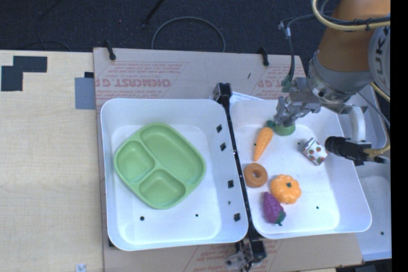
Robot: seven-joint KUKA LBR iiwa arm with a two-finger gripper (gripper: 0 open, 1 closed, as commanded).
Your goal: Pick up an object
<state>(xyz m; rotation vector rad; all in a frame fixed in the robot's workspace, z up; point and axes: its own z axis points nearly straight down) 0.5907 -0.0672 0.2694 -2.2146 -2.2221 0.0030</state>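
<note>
You see the gripper point(285, 118) low in the right bin point(344, 213), at the carrot's point(262, 143) green top; cannot tell its opening or grasp. The carrot lies near the divider.

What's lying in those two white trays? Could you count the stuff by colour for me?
Green: 1, the divided plate
Orange: 3, the carrot, the doughnut, the pumpkin
Purple: 1, the grapes
White with spots: 1, the small cube
Total: 6
</note>
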